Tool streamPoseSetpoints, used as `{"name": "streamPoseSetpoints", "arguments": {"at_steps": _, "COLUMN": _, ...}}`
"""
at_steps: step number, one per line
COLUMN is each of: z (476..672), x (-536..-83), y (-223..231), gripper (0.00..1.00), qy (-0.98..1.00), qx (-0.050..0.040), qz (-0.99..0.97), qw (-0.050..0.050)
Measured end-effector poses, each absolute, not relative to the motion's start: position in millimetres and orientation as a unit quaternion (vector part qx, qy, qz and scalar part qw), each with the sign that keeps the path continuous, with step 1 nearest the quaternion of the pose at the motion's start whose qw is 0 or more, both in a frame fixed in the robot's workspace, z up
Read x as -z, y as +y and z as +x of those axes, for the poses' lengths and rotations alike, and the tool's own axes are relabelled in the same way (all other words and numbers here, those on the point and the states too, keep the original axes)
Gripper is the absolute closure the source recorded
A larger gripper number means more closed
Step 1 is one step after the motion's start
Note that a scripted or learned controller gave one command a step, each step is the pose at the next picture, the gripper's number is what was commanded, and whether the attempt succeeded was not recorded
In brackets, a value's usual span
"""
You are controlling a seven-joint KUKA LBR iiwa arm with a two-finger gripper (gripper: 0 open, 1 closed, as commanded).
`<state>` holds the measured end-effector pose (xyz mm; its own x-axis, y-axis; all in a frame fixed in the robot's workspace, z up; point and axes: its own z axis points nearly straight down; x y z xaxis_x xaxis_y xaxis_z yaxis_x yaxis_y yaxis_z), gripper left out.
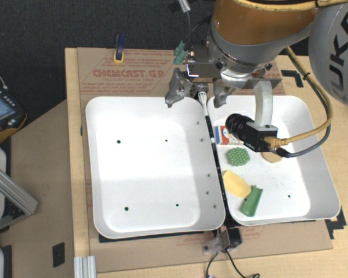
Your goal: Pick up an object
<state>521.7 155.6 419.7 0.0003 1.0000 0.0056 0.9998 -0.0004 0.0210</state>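
The gripper (196, 96) hangs spread and holding nothing over the divider between the bins; a green ball (238, 156), yellow piece (236, 184) and green stick (252, 201) lie in the right bin (313, 184), a black cable fitting (247, 133) half-hiding a red-and-blue item (223, 135)

From my feed I see the desk (52, 155) topped with pale tan board, and on it a brown cardboard sheet (133, 68) printed with red lettering. A small clamp with a blue handle and yellow body (119, 50) grips the sheet's far edge. Behind the desk the floor (46, 16) is dark, speckled carpet. At the left edge sit a device with a blue screen (0, 110) and a length of aluminium rail (8, 184). Light falls evenly, with soft shadows.
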Motion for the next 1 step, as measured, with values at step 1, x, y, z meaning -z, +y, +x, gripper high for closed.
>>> {"name": "streamPoseSetpoints", "arguments": {"at_steps": 1, "z": 519.7, "x": -420.5, "y": 156.7, "gripper": 1.0, "qy": 0.707, "qx": -0.0014, "qz": 0.707, "qw": 0.001}}
